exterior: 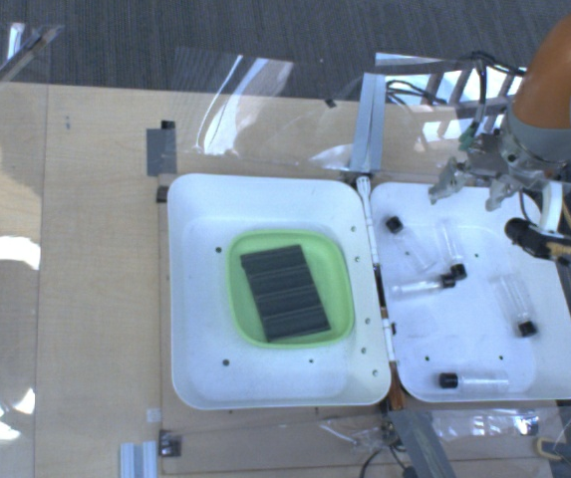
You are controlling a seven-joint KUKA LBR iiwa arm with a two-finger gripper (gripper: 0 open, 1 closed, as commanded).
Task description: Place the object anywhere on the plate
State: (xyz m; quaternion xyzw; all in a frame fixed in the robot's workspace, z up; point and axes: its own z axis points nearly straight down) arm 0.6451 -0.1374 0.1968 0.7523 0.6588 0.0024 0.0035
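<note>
A green square plate (339, 297) lies in the middle of the left white bin (190, 366). On it rests a dark grey ribbed rectangular block (283, 293), lying flat and turned slightly. My gripper (465, 193) hangs over the far edge of the right white bin (564, 376), well to the right of the plate. Its fingers are spread open with nothing between them. The grey arm with its orange band (556, 63) rises behind it at the upper right.
Several small clear vials with black caps lie scattered in the right bin, among them one near the back left (394, 224), one in the middle (452, 275) and one at the front (449, 378). A metal post (369, 122) stands behind the seam between the bins.
</note>
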